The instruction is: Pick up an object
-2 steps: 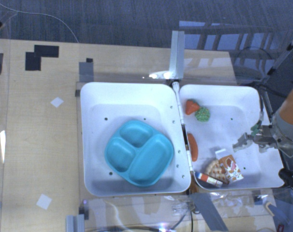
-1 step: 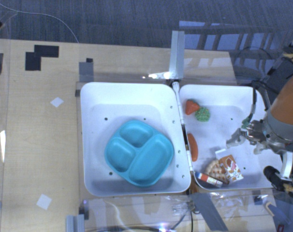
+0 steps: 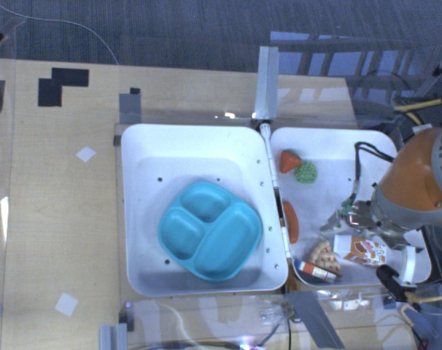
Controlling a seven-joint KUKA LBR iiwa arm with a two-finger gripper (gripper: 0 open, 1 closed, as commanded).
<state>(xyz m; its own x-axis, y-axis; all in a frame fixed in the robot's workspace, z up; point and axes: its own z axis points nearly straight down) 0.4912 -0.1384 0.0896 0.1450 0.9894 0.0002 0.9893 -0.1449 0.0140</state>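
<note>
the pale wood bench [image 3: 53, 217] carries two shallow white bins side by side. the left bin [image 3: 144, 148] holds a blue divided plate [image 3: 210, 230], three compartments, lying tilted a little below the bin's middle, toward 5 o'clock. just past the shared wall, in the right bin [image 3: 330, 141], a red strawberry toy [image 3: 289, 161] sits at about 10 o'clock with a green bumpy ball [image 3: 305, 172] touching it on its right. below them a red sausage-shaped toy [image 3: 292, 221] lies along the left wall at about 8 o'clock. at 6 o'clock a waffle-like brown piece [image 3: 324, 256] rests beside a tube or marker with a red band [image 3: 317, 271], and just right of these lies a white and orange carton [image 3: 363, 251]. the gripper [image 3: 350, 216] hangs over the bin's middle, close above the carton; whether its fingers are apart or together i cannot tell, and nothing is seen between them. the grey arm with its orange band [image 3: 418, 177] comes in from 3 o'clock.
</note>
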